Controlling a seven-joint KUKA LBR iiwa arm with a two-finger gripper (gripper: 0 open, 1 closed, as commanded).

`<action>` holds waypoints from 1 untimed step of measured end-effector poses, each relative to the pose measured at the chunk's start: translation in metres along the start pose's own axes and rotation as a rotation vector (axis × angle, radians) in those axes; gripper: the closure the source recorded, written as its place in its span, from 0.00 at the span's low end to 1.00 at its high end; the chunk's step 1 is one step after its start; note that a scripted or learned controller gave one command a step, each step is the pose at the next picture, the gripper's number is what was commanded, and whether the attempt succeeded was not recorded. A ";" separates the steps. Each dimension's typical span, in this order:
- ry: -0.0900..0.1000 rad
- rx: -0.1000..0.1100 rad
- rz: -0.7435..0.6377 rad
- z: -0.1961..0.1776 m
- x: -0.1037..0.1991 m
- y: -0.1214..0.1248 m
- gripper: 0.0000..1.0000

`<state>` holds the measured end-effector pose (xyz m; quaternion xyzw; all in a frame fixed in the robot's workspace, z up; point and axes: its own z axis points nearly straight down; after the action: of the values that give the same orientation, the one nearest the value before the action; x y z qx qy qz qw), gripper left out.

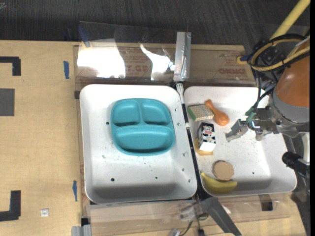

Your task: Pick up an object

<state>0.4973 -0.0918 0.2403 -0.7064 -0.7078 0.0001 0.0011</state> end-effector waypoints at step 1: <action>-0.001 0.004 0.076 0.059 0.027 0.130 0.00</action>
<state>0.6269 -0.0640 0.1811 -0.7327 -0.6806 0.0017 0.0021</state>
